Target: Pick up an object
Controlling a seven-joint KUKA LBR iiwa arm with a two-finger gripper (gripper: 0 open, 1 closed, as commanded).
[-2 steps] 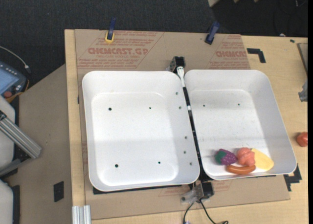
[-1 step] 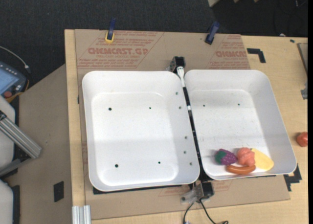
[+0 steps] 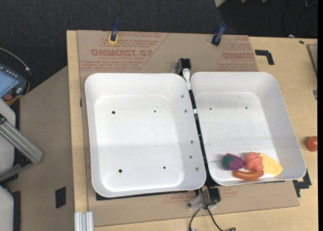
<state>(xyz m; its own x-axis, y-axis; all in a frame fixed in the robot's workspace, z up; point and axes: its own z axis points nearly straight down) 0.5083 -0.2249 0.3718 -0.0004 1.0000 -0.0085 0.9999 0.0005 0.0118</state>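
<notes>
All the candidates sit bunched in the right shallow white plastic bin (image 3: 262,94), tight against its near rim: purple toy grape cluster (image 3: 233,162), pinkish-red lumpy toy (image 3: 254,162), yellow wedge (image 3: 272,166), and an orange sausage (image 3: 248,175) lying lengthwise along that rim. The hand's state: cannot tell.

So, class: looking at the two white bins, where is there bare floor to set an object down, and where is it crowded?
The left bin shows bare floor from wall to wall. The right bin is bare across its far and middle floor. Its near edge is crowded: purple grapes, an orange sausage, a red piece and a yellow piece lie bunched together.
</notes>
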